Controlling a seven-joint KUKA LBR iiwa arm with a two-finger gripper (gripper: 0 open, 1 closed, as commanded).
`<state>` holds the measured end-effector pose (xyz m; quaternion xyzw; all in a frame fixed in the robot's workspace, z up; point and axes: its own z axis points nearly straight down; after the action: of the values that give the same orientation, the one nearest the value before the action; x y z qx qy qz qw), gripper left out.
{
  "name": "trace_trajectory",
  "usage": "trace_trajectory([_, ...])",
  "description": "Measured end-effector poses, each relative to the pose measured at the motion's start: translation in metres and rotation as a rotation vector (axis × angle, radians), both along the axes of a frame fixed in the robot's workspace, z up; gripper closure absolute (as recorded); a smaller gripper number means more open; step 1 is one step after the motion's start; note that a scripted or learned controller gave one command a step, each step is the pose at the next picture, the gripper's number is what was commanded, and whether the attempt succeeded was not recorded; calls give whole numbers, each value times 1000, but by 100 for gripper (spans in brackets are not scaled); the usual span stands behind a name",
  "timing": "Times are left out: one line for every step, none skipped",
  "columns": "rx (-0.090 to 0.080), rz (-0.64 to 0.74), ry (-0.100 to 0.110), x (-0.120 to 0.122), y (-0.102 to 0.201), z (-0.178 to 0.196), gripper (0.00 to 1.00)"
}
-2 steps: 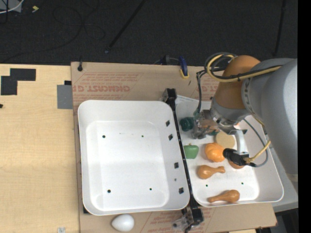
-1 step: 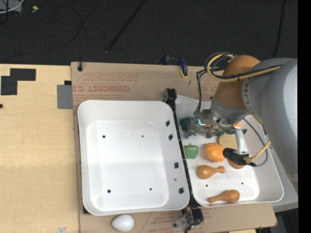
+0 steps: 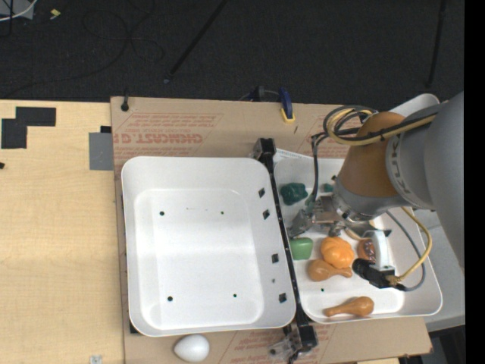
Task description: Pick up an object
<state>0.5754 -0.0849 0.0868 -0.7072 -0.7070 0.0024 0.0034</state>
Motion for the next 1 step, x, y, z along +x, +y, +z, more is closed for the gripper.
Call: trace_trajectory([0, -2, -2, -69, -3, 1, 0])
